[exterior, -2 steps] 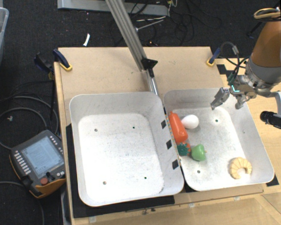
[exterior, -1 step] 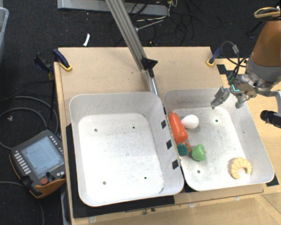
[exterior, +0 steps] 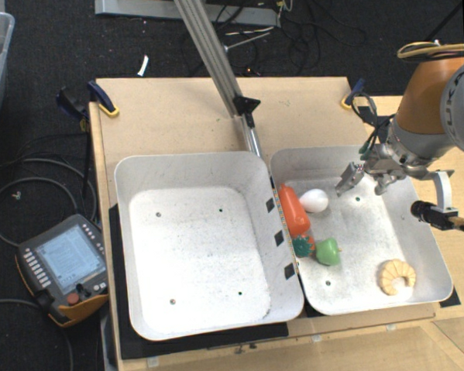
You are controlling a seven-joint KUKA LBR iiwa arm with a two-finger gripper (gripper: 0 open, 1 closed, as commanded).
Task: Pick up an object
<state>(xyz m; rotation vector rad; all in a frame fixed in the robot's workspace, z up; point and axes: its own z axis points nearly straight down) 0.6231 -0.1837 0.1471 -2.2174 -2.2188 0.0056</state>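
Left bin: sitting bare white.
Right bin: holding, along its left wall, an orange carrot-shaped toy lying long axis up-down; a white egg-shaped ball touching it on the right; green pieces below; a tan pastry toy near the lower right corner.
Gripper: hovering right of the ball, fingers parted, gripping nothing.
Writing: none legible.
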